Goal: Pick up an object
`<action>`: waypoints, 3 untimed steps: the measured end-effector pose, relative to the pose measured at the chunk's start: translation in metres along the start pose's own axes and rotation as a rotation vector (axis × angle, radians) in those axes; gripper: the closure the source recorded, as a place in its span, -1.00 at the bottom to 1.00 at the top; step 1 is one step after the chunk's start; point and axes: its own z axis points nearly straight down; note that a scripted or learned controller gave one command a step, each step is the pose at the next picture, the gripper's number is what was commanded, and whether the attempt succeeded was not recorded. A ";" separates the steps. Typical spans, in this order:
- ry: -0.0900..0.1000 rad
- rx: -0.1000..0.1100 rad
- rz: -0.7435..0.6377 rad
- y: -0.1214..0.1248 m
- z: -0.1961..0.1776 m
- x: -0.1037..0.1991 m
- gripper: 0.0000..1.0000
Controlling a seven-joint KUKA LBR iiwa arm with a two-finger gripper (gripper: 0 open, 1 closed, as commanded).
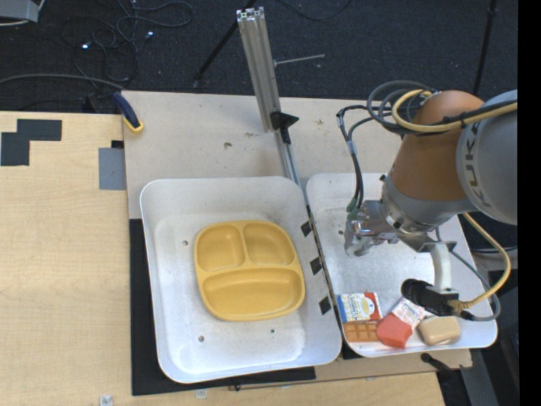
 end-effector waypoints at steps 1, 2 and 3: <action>0.001 0.000 -0.001 -0.023 -0.009 0.052 1.00; 0.000 0.000 -0.002 -0.040 -0.014 0.097 1.00; -0.001 -0.002 -0.002 -0.043 -0.030 0.147 1.00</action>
